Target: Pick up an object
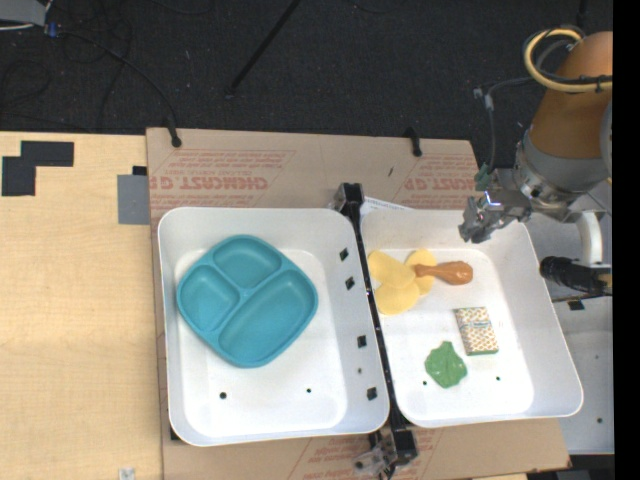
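Over right bin's (pixel 560 368) far corner: gripper (pixel 480 223) | grip state unreadable | objects well apart

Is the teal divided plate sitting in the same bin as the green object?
No, the teal divided plate lies alone in the left bin, while the green object lies in the right bin.

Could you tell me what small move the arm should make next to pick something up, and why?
Probably move the pincer down-left toward the brown drumstick. The pincer sits at the right bin's upper edge, holding nothing visible, and the drumstick is the nearest item, lying partly on the yellow piece.
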You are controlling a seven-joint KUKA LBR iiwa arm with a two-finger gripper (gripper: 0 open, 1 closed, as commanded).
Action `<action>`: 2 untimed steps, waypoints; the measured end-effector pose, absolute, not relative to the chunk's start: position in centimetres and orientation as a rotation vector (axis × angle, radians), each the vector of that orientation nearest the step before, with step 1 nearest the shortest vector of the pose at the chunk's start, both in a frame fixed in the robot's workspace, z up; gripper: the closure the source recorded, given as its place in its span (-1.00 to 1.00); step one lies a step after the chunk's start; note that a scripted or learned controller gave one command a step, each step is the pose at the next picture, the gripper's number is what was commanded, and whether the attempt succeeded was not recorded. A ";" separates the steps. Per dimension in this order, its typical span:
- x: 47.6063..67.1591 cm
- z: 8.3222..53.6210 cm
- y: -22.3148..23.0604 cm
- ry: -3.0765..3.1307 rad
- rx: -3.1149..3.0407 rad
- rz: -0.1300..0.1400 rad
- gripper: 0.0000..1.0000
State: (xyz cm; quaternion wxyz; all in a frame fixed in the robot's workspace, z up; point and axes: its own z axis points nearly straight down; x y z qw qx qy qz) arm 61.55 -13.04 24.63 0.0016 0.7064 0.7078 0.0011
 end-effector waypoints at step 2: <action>60.6 27.6 -7.3 2.229 2.220 -0.002 1.00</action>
